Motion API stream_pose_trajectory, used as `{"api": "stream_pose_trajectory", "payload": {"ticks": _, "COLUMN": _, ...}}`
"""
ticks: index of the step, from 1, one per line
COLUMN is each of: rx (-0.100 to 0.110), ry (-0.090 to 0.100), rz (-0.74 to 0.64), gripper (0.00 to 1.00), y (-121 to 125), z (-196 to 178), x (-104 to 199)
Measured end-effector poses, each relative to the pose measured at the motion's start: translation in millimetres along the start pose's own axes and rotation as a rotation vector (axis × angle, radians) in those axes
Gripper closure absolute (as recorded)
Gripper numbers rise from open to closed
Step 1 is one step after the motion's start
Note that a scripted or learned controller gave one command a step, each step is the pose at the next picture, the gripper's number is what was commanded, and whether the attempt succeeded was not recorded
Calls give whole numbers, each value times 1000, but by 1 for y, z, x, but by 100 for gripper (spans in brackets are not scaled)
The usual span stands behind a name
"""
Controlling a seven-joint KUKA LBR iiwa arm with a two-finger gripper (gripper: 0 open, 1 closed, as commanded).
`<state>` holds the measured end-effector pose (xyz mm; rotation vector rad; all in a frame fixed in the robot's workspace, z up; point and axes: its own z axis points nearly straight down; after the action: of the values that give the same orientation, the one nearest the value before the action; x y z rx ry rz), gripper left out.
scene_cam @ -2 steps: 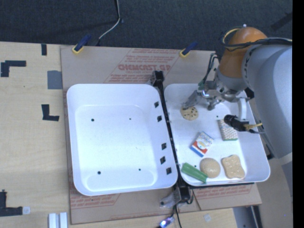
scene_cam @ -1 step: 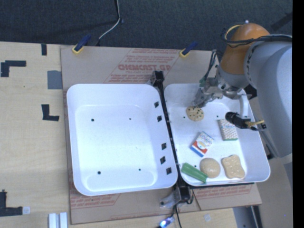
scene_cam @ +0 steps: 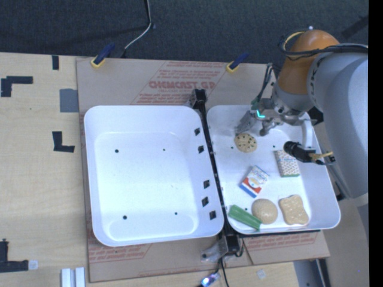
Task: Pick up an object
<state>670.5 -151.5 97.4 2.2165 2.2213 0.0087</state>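
In the right bin (scene_cam: 328, 187), claw (scene_cam: 254, 126) just above cookie (scene_cam: 245, 142), grip state unclear, items near front rim.

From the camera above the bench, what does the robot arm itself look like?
The arm is bulky, rounded and pale grey, with an orange band above the wrist. The hand is small, dark grey metal, with a small teal light on it. Thin black cables loop around the wrist.
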Motion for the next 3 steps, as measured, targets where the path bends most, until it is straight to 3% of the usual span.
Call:
{"api": "stream_pose_trajectory", "payload": {"ticks": 1, "rx": 2, "ry": -4, "rz": 2, "gripper": 0, "y": -1, "z": -67, "x": -24}}
{"api": "stream_pose_trajectory", "payload": {"ticks": 2, "rx": 4, "ry": -3, "rz": 1, "gripper": 0, "y": -1, "z": -103, "x": -33}}
{"api": "stream_pose_trajectory", "payload": {"ticks": 3, "rx": 11, "ry": -3, "rz": 4, "gripper": 0, "y": -3, "z": -63, "x": -74}}
